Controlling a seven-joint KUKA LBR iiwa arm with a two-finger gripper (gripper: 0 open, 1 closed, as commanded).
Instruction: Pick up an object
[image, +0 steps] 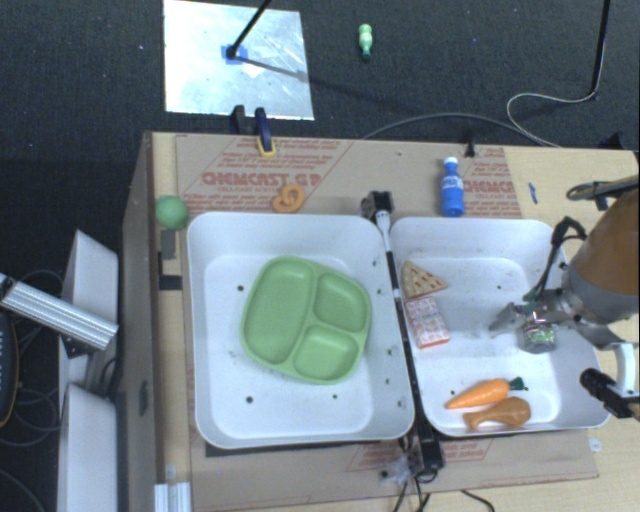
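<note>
Hovering low in the right bin (470, 245), the gripper (530, 325) holds nothing I can see, its state unclear, so the carrot (480, 393) near the front wall is not yet picked.

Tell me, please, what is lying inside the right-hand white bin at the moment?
In the right bin: a pizza-slice toy, a small printed packet, a carrot, a tan piece. The hand covers whatever lies beneath.

"CHEMCAST GP", bench board (250, 165) (red print)
</note>
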